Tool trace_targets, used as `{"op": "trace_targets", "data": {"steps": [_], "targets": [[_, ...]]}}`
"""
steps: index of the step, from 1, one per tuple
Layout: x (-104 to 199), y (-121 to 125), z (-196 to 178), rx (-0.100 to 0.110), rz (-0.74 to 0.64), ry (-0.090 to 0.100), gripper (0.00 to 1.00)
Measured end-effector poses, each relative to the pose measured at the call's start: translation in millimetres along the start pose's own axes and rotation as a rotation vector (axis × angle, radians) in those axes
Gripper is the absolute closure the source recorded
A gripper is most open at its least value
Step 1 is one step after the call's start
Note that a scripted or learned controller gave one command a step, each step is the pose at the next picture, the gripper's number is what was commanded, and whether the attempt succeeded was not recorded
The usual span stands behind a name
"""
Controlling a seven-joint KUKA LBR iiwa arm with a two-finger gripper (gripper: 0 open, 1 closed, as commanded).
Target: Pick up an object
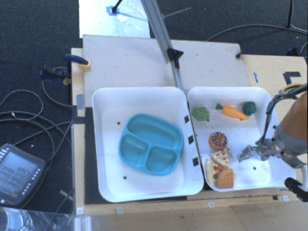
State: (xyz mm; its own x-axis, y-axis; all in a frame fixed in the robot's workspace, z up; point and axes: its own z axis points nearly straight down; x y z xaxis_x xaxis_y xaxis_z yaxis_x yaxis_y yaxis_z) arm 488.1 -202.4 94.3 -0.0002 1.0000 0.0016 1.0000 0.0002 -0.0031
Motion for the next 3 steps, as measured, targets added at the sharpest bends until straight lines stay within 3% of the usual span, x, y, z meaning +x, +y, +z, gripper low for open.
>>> {"op": "trace_targets", "data": {"steps": [1, 2, 3], "targets": [[-1, 2, -14, -0.007, 0.001, -0.003, 1.0], [0, 9, -76, -0.011, -0.006, -0.005, 1.0], [-2, 2, -126, -0.01, -0.006, -0.005, 1.0]]}}
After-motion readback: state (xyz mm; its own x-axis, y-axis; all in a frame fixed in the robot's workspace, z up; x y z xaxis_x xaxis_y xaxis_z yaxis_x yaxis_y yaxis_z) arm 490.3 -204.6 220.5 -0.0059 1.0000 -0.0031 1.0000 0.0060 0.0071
